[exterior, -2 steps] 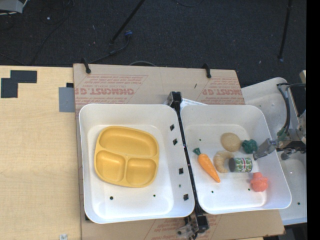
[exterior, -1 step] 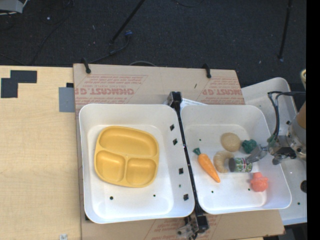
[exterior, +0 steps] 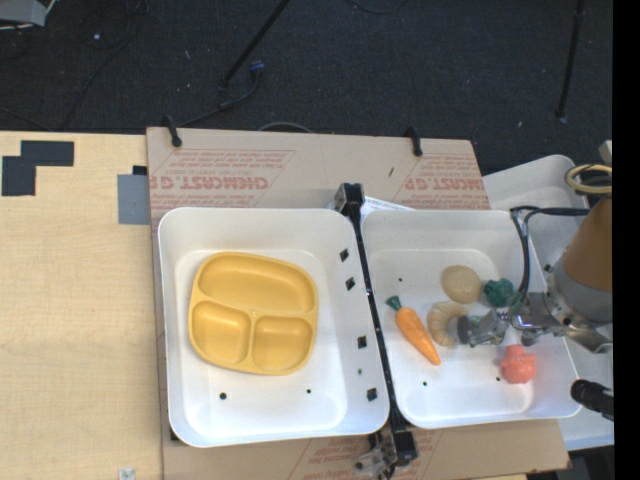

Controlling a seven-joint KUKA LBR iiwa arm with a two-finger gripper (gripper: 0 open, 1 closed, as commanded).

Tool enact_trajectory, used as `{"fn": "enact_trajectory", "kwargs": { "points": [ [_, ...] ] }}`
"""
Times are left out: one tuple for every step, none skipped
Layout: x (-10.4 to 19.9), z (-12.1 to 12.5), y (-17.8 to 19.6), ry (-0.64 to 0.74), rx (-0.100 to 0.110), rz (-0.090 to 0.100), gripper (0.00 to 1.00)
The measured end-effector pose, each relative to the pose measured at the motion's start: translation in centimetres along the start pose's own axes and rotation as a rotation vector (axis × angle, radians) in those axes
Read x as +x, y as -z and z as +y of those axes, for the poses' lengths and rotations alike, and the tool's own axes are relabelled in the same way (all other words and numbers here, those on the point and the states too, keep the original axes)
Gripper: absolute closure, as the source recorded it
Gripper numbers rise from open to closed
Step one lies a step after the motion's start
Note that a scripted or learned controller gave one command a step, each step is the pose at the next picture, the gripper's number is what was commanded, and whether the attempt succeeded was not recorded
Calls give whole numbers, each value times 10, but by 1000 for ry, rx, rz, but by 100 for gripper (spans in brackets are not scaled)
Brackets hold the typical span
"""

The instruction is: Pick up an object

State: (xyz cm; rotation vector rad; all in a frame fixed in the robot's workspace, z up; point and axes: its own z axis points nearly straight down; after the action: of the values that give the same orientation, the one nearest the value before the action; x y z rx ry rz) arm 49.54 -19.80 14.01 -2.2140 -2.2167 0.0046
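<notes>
Two white bins [exterior: 170, 268] are sitting together: left one's carrying one yellow tray [exterior: 254, 311], right one's holding one carrot [exterior: 417, 334], two beige lumps [exterior: 461, 284], one pink thing [exterior: 518, 365]. Gripper [exterior: 487, 328] is hanging mid-bin, can't tell its state.

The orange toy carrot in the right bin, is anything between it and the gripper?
Yes. A tan rounded lump lies between the orange toy carrot and the gripper, right beside the gripper, which reaches in from the right.

Grey arm [exterior: 590, 268] from the right, tool [exterior: 484, 329] low, pointing left.
</notes>
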Motion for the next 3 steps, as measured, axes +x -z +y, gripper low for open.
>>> {"fn": "enact_trajectory", "kwargs": {
  "points": [
    [1,0,-53,-1,-4,-2,0],
    [0,0,-41,-4,-4,-1,100],
    [-1,-9,6,-6,-9,-4,100]
  ]
}}
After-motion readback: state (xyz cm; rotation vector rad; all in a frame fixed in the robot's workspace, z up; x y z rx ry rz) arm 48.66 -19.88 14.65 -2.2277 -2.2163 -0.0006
